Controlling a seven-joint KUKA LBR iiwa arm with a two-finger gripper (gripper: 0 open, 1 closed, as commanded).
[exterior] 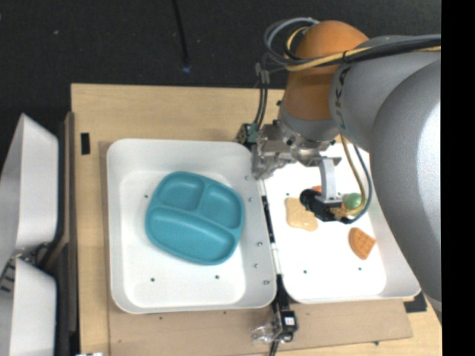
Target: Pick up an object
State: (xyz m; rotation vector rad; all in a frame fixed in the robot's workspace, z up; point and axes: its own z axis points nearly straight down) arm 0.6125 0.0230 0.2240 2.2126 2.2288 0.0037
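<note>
The end effector (267, 158) is seen over the eleven o'clock corner of the right bin (326, 273); whether it is open cannot be told, and nothing is seen held; a flat beige slice (300, 215) lies near, at five o'clock; it is judged light, stiff, best taken across its edges; an orange wafer (361, 242) lies beyond.

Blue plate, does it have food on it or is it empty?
Empty. The blue plate lies in the left bin, and all its sections show bare.
</note>
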